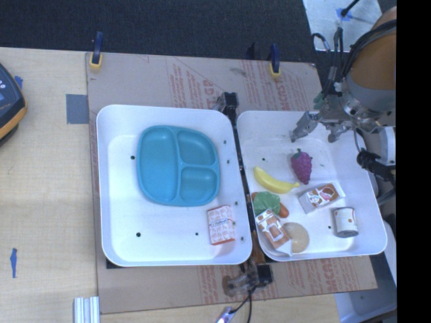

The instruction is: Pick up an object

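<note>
My gripper [316, 130] hangs over the far part of the right bin [367, 247], its two fingers spread open with nothing between them. Just below it lies a purple bunch of grapes [302, 165]. A yellow banana [275, 182] sits to the left of the grapes. Nearer the front are a small white carton [320, 196], a silver can [345, 221], a green leafy item [266, 201], a red-and-white carton [271, 227] and a tan round piece [297, 237].
The left bin [114, 241] bears a blue divided plate [178, 165] and a small red-and-white packet [221, 225] near its front right corner. Black clips [229, 101] sit between the bins. Blue clamps [97, 49] pin the cardboard at the back.
</note>
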Controlling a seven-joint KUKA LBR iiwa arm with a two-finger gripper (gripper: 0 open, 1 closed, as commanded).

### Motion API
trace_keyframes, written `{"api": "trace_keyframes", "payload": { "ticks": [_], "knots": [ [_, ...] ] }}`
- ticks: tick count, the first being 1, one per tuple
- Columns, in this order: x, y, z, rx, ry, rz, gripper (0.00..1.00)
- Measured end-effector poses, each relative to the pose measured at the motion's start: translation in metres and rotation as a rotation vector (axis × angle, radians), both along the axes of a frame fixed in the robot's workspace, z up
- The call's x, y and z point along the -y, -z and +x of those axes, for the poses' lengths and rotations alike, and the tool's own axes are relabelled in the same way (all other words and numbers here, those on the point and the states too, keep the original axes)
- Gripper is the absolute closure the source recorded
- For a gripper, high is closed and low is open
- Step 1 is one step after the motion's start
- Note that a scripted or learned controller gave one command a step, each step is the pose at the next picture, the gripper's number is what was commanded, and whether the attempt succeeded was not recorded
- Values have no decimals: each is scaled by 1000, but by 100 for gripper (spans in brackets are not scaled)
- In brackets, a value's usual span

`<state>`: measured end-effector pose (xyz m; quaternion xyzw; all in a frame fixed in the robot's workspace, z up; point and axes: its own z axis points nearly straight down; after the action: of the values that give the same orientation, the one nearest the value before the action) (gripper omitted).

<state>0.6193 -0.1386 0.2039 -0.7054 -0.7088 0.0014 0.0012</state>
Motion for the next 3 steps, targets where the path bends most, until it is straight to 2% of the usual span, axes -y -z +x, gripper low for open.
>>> {"api": "trace_keyframes", "payload": {
  "ticks": [1, 2, 3],
  "knots": [
    [-5, 113, -14, -2, 0, -1, 0],
    [42, 112, -33, -2, 2, 0, 0],
    [43, 102, -33, -3, 0, 0, 100]
  ]
}}
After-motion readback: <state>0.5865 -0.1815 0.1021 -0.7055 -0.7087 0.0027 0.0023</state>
